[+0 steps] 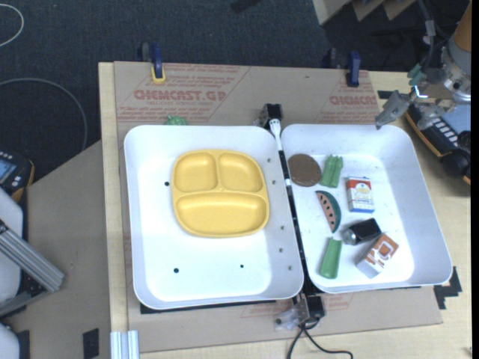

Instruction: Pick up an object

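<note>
The right bin (427,200) holds several small items. A brown disc (304,169) lies beside a green cylinder (331,170). A red, white and blue box (360,194) sits to their right. Below them are a watermelon slice (329,209), a black object (362,231), a second green cylinder (331,256) and an orange and white box (377,254). My gripper (392,112) hangs over the far right corner of this bin, well above and apart from all the items. Nothing shows in it.
A yellow divided plate (221,193) rests in the left bin (136,200). Both bins sit on a cardboard sheet (224,88) held by clamps (156,62) at the far edge. A cable (307,327) leaves the front between the bins.
</note>
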You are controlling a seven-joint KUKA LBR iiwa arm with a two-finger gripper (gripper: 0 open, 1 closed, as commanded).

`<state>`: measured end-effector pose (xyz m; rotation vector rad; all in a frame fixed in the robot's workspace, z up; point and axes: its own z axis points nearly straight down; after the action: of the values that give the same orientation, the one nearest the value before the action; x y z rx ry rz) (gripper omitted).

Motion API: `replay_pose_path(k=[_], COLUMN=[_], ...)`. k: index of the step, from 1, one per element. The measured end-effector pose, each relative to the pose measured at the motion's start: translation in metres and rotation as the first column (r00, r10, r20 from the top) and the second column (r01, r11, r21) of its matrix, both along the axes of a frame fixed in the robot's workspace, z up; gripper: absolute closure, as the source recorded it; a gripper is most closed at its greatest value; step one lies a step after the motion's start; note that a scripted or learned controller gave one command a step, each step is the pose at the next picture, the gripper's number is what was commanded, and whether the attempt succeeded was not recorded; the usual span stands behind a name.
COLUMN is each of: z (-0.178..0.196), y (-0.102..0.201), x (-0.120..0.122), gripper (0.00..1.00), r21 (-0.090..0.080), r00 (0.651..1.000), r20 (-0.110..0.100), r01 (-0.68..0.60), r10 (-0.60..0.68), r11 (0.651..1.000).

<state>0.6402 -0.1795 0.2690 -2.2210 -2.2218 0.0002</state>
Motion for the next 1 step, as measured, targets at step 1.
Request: replay_pose_path(k=[1], z=[0.0114], y=[0.0], x=[0.0008], gripper=[1.0], r21=[-0.002], r00=[1.0], r20=[0.004], r01=[-0.001], r10=[0.001], r11=[1.0])
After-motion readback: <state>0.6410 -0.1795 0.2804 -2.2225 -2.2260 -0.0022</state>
